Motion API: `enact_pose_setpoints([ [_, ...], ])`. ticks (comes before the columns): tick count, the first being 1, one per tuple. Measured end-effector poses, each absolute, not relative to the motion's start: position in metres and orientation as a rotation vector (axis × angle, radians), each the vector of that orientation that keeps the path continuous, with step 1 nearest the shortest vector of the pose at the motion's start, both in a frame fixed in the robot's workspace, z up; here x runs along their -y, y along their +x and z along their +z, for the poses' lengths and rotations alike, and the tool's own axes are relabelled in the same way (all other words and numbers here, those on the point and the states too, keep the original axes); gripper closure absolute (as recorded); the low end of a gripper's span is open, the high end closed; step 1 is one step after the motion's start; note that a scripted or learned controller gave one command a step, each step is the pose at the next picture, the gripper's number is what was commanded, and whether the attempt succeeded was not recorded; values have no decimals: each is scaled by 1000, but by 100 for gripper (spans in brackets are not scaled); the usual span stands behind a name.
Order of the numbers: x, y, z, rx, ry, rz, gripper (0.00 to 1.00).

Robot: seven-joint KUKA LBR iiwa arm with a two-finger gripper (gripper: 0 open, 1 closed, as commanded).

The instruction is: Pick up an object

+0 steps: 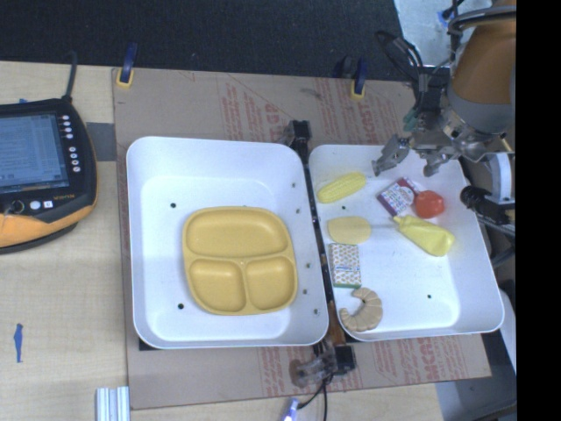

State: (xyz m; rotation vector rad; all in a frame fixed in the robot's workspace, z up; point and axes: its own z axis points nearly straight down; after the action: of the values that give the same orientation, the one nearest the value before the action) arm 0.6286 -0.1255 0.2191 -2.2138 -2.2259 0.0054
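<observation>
My gripper (410,163) hangs over the back of the right bin (456,310), its two fingers spread open with nothing between them. Just below it lie a small red-and-white packet (397,197) and a red tomato (429,204). A yellow corn cob (341,186) lies to the gripper's left. Further forward are a pale yellow oval piece (350,230), a yellow squash-shaped piece (424,234), a green-patterned packet (344,265) and a croissant (363,310).
The left bin (153,235) holds a yellow three-compartment tray (238,260). A control pendant with a screen (39,165) lies on the bench at far left. Clamps (125,67) hold the cardboard sheet at its back edge.
</observation>
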Motion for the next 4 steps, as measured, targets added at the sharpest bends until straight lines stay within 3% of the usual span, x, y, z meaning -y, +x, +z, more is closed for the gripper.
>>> enact_pose_setpoints([
  [1,172,636,128,2224,-2214,10,0],
  [2,138,626,97,2233,-2219,4,0],
  [3,150,655,95,2222,-2204,15,0],
  [4,184,635,96,2230,-2221,-4,0],
])
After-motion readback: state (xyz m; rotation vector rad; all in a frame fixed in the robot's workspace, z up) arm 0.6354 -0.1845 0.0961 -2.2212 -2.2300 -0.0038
